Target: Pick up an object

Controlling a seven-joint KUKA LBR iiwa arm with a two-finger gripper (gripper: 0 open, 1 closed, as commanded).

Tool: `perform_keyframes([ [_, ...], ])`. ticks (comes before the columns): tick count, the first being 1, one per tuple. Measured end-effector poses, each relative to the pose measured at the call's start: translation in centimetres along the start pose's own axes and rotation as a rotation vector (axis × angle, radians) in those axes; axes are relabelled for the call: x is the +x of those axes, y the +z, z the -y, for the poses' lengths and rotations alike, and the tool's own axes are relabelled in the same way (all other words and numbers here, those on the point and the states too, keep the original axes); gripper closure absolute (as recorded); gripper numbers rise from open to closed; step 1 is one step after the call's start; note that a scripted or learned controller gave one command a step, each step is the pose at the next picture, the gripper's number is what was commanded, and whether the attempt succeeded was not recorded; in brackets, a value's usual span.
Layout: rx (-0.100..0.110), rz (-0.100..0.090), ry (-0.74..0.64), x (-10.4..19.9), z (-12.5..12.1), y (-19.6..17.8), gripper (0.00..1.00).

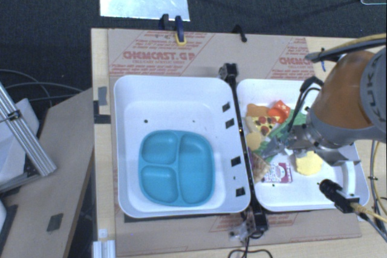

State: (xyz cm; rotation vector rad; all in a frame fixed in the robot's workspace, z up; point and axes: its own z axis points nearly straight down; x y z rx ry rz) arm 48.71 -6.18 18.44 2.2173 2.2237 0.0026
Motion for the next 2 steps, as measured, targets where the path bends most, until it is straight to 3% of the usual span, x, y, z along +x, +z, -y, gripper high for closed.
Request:
perform_keyframes([
  [2, 0.000, 0.000, 0.000, 0.00, 0.00, 0.00, 0.00],
])
